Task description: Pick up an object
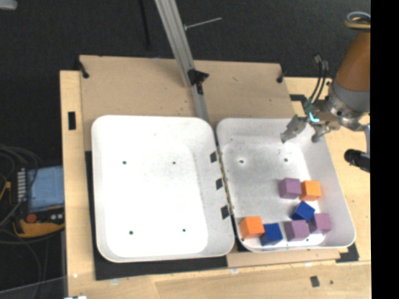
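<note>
The bench (156,86) is carrying two smooth white bins; the left bin (156,185) is lying bare. The arm (356,67) is hovering over the right bin's (262,161) far corner, the reach seemingly just starting. The gripper (303,131) is hanging with its jaws spread and nothing between them. Next it needs lowering toward the small matte blocks (293,213) clustering, some touching, at the near edge.

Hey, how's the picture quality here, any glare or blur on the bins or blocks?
Camera view: even lighting; the left bin looks bright, near washed out; blocks such as the orange block are soft-edged but distinct; the gripper is slightly blurred.
</note>
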You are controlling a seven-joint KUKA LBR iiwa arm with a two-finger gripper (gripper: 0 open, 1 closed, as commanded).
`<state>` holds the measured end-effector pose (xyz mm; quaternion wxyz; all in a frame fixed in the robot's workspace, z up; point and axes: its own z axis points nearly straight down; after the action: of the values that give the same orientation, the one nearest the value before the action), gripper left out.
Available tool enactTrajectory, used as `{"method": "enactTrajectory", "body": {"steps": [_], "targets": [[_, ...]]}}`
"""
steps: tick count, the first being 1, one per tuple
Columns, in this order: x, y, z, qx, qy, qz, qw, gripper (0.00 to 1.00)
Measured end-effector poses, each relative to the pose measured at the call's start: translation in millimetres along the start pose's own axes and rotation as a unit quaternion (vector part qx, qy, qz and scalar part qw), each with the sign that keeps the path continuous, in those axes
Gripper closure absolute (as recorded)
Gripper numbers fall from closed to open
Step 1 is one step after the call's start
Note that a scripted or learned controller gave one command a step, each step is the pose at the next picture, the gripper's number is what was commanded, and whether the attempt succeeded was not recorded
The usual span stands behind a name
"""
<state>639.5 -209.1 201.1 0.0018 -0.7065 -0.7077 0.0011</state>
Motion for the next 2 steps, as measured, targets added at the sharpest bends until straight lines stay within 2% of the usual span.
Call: {"method": "enactTrajectory", "body": {"steps": [1,2], "targets": [[-0.5,0.9,-3.3,-0.002,-0.002,-0.002,1.0,0.0],[-4.4,-2.7,38.9,0.0,-0.001,0.001,1.0,0.0]]}}
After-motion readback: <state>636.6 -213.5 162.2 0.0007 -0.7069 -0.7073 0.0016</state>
